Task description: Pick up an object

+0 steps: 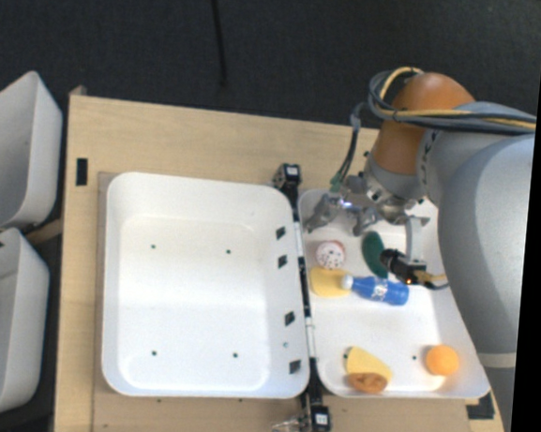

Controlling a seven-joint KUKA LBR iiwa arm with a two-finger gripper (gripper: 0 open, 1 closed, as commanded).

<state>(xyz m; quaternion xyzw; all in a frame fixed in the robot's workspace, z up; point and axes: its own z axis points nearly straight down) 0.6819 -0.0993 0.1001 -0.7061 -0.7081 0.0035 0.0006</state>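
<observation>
My gripper (344, 219) hangs over the far left part of the right bin (397, 386), below the orange wrist band. Its jaws stand open with nothing between them. Just below the gripper lies a small white and pink ball (331, 254). A dark green object (374, 252) lies to the ball's right, partly under the wrist. Further toward the front lie a yellow piece (325, 283) and a blue bottle (381, 291), end to end. A yellow wedge with a brown edge (366, 369) and an orange ball (442, 360) rest near the bin's front.
The left bin (199, 284) sits beside the right one, and their rims meet along a line with black clips (297, 260). The grey arm (481, 229) covers the right bin's far right side. Cables run down from the wrist.
</observation>
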